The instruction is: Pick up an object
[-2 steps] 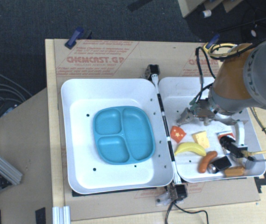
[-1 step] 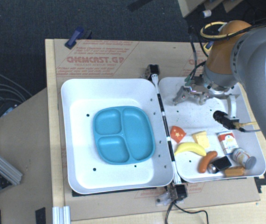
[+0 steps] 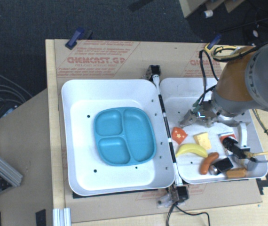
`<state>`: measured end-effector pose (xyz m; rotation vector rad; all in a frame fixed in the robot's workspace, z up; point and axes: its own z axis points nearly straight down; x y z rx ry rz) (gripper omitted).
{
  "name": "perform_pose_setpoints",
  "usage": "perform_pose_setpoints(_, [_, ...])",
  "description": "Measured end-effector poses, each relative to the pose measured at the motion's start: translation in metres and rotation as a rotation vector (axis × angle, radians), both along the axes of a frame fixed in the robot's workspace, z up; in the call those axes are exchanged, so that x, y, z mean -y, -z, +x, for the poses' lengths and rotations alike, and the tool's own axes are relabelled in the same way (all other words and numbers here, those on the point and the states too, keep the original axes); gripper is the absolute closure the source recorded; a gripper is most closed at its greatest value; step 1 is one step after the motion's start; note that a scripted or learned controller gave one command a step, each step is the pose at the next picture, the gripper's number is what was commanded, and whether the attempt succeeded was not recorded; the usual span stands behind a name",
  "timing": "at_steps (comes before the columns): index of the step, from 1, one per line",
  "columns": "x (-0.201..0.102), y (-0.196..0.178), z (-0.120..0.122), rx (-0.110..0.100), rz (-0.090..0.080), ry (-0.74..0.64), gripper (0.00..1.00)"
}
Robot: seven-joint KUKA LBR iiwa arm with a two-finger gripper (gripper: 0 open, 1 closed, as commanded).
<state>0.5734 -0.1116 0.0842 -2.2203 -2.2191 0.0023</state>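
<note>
Currently tool (image 3: pixel 196 114) hangs over the right bin (image 3: pixel 181 91), grip state can't tell, nothing visibly held; the toy food sits clustered at that bin's near side, banana (image 3: pixel 193 150) beside cheese wedge (image 3: pixel 202 140) and sausage (image 3: pixel 208 163), so any pick looks crowded.

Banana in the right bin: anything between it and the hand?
Nothing visible blocks it. The hand hangs over bare floor near the middle of the right bin; the banana lies nearer the camera, flanked by the red piece and cheese.
</note>
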Motion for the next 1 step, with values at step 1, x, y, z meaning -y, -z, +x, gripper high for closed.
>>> perform_pose_setpoints(1, [-0.0188,-0.0007,0.0609,0.004,0.000,-0.002,0.00])
